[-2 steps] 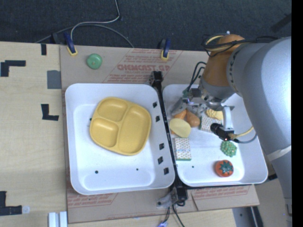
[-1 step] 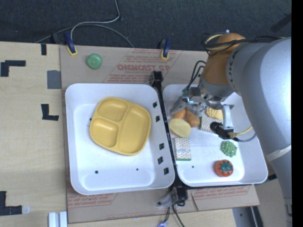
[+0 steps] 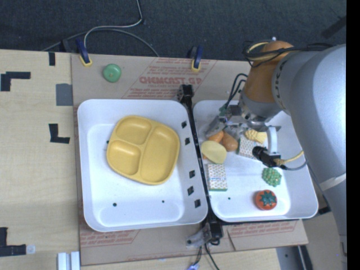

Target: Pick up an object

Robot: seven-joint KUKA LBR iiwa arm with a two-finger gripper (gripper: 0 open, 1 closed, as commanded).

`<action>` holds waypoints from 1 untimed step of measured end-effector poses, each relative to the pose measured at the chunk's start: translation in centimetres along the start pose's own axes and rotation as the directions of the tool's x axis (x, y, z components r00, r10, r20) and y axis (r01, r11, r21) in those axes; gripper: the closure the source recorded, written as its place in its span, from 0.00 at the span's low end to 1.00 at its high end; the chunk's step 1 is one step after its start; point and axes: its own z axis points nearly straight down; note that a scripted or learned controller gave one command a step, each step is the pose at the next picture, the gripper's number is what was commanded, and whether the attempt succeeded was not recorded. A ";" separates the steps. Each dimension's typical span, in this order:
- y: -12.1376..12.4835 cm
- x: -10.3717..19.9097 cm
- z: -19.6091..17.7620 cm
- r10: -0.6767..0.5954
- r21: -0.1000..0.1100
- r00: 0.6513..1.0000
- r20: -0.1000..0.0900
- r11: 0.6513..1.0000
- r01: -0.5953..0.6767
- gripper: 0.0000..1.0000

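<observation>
The gripper (image 3: 233, 122) is low in the right bin (image 3: 298, 207), centre-right of frame, among the toy food (image 3: 220, 145); finger state cannot be determined, no pick confirmed

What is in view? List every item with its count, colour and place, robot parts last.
bins: 2, white, side by side on the bench
plate: 1, yellow, three sections, in the left bin
ball: 1, green, on the cardboard behind the left bin
potato: 1, pale yellow, right bin near the divider
packet: 1, white with print, right bin, in front of the potato
broccoli: 1, green, right bin
tomato: 1, red with green top, right bin front
clamps: 2, blue and yellow, back edge
arm: 1, grey with orange band, over the right bin
claw: 1, dark, among the food
</observation>
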 end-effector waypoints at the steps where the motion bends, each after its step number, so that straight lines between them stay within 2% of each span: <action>1: 0.0 -1.1 0.0 0.000 0.000 1.000 0.000 1.000 0.000 0.00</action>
